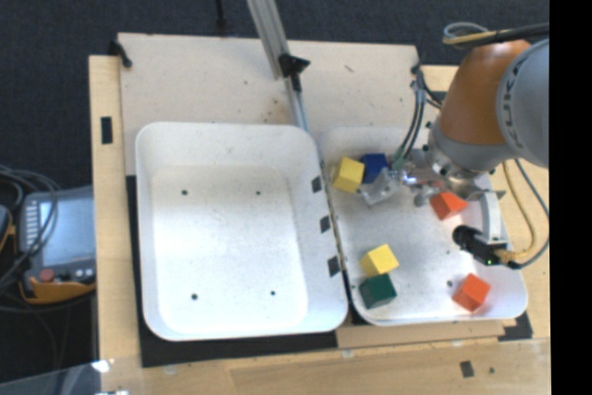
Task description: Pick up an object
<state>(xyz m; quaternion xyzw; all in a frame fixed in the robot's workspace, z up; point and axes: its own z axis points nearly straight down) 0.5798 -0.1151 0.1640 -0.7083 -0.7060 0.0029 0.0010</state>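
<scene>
The right bin [421, 314] holds several blocks. A yellow block [349, 173] and a blue block [375, 166] sit side by side at its far left. My gripper [380, 189] hangs low just in front of those two, its grey tip close to the blue block's near side. An orange block [448, 204] lies partly under the wrist hardware to the gripper's right. Nearer the front lie a second yellow block [379, 259], a green block [377, 290] touching it, and another orange block [472, 292].
The left bin [153, 199] stands beside the right one, their walls meeting near the green block. A slanted aluminium bar [264, 5] rises behind the bins. Cables and a black fitting [474, 242] hang off the wrist over the right bin.
</scene>
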